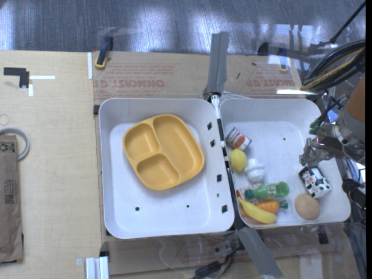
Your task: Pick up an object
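The right bin (273, 112) holds several small objects. A red and white can (238, 139), a yellow lemon (238, 160) and a white lumpy piece (254, 169) lie along its left wall. A green bottle (270, 189), an orange carrot (267, 206) and a banana (257, 211) crowd the front left corner. A tan round object (307, 206) sits at the front right. My gripper (314, 154) hovers by the bin's right wall, just behind a black and white carton (314, 182). Nothing shows in its grasp.
The left bin (110, 173) holds a yellow divided plate (164, 151). A grey divider bar (218, 63) rises behind the seam between the bins. Cables (337, 63) hang at the upper right. Cardboard (151, 74) lies behind the bins.
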